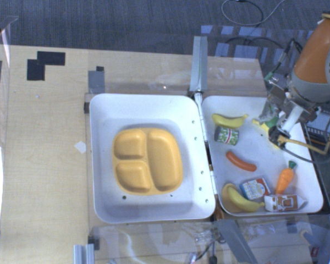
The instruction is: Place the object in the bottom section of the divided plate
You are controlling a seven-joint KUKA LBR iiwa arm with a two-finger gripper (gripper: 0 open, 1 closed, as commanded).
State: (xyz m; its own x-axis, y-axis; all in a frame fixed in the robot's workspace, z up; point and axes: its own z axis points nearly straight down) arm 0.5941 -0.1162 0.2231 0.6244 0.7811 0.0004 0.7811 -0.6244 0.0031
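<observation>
On the pale wooden bench (44, 147) the yellow divided plate (148, 159) waits in the left bin (99, 202), while the gripper (279, 126), its opening hard to judge, hangs at upper right above the right bin (313, 197), so it should descend straight onto one toy, perhaps the banana (229, 120), before carrying.

Arm: grey KUKA iiwa arm (319, 87) with a broad, rounded orange band (318, 51) above the wrist, seen over the upper right corner of the right shallow white plastic bin (313, 194). Below the band a light grey collar, then silver-grey bracket hardware. Dark cables loop beside the wrist; one yellowish cable trails off rightward.
</observation>
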